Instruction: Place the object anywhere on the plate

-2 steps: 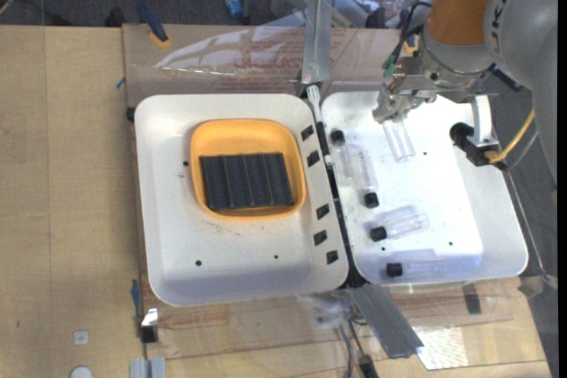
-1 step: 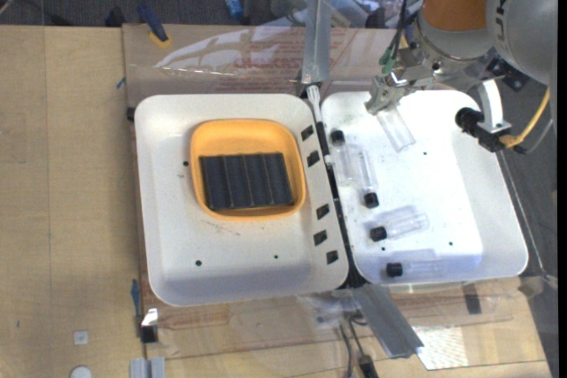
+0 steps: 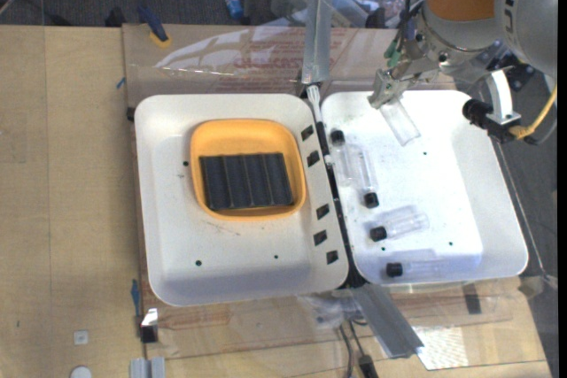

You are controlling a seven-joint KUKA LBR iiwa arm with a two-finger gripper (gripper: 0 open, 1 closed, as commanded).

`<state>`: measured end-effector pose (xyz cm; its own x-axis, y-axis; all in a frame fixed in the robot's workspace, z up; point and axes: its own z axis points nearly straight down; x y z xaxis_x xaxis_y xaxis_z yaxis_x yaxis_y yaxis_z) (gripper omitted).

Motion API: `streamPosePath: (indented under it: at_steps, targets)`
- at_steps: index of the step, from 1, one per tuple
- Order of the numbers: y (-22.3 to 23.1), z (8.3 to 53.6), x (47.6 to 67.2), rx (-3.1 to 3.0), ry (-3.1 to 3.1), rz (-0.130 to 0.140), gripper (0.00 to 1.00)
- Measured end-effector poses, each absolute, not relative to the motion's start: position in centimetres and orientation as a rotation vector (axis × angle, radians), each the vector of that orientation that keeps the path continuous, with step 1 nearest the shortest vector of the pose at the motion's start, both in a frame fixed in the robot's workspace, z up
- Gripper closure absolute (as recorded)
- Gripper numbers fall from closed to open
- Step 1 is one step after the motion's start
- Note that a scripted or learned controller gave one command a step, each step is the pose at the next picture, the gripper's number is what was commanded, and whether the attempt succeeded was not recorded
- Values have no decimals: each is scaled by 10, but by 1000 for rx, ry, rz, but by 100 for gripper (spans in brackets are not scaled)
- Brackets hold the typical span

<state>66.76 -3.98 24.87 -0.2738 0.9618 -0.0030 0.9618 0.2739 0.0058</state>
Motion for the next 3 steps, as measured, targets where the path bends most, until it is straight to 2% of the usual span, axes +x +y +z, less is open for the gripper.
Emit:
streamPosePath:
  at_steps: [2,3]
  targets:
    - [-31,274,668,1698,2635,4,100]
    - [-49,297,668,1549,2725,4,100]
